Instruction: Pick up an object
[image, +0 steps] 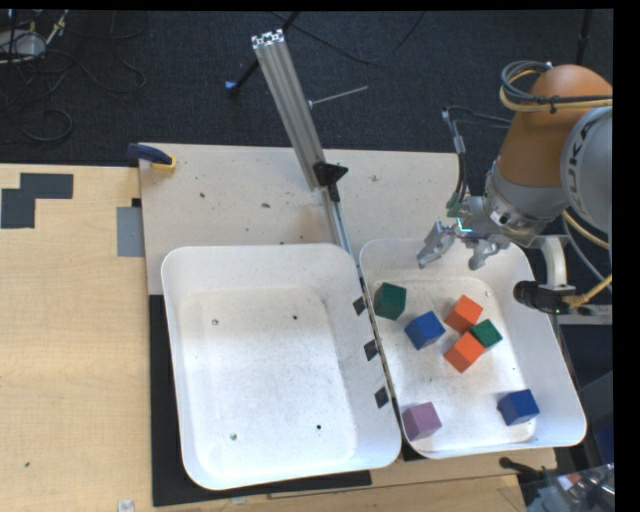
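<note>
The end effector (458, 246) is hovering with fingers spread and holding nothing over the right bin's (556, 400) far edge, so it is needing to descend onto the near green cube (390, 300).

Two bins (190, 270), seven blocks: two green (390, 300), two blue (424, 329), two orange (463, 313), one purple (421, 420).

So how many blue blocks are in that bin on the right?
2. One blue block sits near the middle of the right bin, beside the orange blocks; the other blue block lies near its front right corner. None looks hidden.
</note>
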